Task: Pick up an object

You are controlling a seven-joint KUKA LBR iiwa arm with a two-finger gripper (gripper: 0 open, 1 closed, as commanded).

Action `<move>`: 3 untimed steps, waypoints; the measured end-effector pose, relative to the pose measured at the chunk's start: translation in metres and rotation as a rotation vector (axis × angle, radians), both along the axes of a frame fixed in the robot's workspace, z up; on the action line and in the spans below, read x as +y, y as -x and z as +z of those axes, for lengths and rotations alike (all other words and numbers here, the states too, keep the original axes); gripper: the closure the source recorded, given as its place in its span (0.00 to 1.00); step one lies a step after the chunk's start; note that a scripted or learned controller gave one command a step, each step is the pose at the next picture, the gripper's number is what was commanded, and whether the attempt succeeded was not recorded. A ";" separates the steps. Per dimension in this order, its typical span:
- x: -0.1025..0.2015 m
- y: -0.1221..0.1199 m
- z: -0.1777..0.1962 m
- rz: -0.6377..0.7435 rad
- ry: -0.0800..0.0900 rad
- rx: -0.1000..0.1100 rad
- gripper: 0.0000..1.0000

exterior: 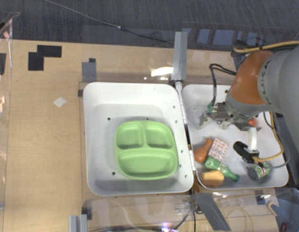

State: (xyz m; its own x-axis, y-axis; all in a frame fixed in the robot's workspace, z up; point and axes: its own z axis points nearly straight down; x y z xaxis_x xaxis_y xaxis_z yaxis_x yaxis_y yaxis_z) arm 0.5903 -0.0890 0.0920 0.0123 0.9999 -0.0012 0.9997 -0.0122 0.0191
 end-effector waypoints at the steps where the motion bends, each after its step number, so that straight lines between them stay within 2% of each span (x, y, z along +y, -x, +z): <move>1: -0.005 0.066 0.017 -0.009 -0.002 0.016 0.00; 2: -0.021 0.077 0.001 0.002 -0.005 0.000 0.00; 3: -0.007 0.079 0.090 0.155 0.001 0.013 0.00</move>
